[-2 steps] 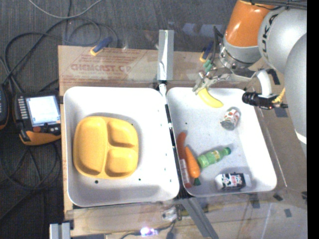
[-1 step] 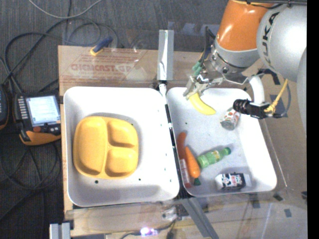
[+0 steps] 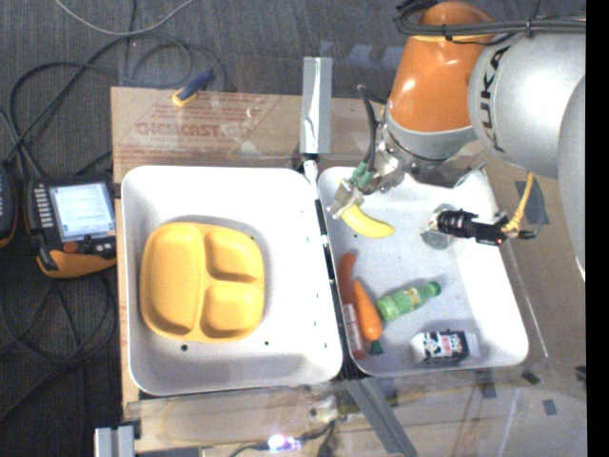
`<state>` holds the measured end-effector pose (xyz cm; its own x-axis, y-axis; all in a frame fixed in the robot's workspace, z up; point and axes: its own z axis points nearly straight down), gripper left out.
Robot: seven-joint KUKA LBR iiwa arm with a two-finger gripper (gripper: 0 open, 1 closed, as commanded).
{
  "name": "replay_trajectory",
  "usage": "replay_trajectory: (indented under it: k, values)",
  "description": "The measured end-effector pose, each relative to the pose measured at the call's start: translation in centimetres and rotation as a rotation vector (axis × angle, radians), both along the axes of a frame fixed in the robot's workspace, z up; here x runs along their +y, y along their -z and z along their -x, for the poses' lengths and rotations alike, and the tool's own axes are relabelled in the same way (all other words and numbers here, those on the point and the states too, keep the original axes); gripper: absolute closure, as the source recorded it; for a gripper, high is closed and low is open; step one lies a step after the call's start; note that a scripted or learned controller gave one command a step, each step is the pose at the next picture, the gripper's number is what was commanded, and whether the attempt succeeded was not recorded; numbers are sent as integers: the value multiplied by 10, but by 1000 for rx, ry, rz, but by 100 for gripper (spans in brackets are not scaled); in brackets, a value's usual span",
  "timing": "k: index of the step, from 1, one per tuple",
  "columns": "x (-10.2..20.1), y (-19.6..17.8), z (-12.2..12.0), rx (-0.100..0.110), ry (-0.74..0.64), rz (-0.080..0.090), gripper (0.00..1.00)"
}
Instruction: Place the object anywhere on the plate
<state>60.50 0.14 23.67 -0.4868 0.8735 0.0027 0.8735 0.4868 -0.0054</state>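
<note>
Grey carpet under 2 white bins

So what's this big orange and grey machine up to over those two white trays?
It is a robot arm reaching into the right bin, its pincer low over the top-left corner, right at a yellow banana. Whether it has actually gripped the banana is hard to tell from here. The same bin also has a carrot, a green bottle and a small black and white carton. The yellow divided plate, where an object should end up, sits in the left bin with nothing on it yet.
</note>
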Motion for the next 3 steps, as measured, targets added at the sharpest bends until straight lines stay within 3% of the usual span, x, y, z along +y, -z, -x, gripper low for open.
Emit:
replay_trajectory:
  k: [1,2,3]
  values:
    - [31,-19,46,-2,-658,-5,100]
    - [32,-26,47,1,-659,-9,100]
    - [99,-19,86,0,-484,-4,100]
